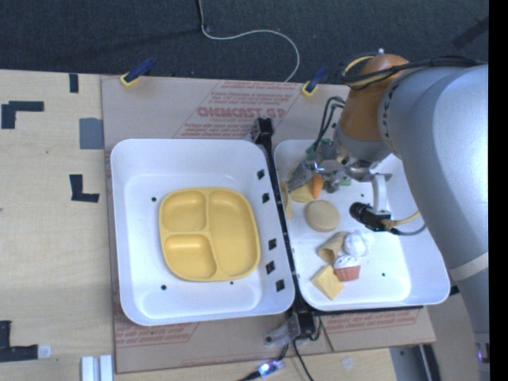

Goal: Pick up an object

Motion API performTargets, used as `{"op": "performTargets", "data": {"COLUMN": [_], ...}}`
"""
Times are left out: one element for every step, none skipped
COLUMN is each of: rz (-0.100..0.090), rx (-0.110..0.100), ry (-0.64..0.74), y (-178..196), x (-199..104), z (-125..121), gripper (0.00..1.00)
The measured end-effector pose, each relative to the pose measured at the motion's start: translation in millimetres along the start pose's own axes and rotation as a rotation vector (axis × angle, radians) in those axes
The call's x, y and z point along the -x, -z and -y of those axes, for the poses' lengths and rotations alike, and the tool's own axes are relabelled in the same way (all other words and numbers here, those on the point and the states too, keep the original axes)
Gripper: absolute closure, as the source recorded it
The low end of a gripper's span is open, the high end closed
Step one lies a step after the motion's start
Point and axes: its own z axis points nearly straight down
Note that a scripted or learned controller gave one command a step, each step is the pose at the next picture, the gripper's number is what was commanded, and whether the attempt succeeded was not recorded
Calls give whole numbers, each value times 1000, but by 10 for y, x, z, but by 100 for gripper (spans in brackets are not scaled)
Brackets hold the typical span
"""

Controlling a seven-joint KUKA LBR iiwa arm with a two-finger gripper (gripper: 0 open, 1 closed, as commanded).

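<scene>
arm (444, 157) cut off at right edge, covering right bin's (397, 288) far corner, gripper (321, 171) fingers too small to tell

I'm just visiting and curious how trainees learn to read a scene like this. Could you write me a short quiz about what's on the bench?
1. True or false: the yellow divided plate lies in the left bin.
2. Which item lies nearest the gripper? A) orange carrot-like piece B) cupcake toy C) yellow cheese wedge
3. Fill in: the round tan cookie-like piece lies in the ____ bin.

Key: 1 true; 2 A; 3 right.
</scene>
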Motion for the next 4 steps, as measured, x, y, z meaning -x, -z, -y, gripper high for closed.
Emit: {"op": "performTargets", "data": {"rz": [-1,-4,-1,-1], "rx": [-1,-1,14,5], "ry": [-4,-1,-3,-1], "y": [107,1060,2947,3623], "x": [33,-685,-866,-1161], "z": [12,834,1160,1528], "gripper": [100,100,100,100]}}
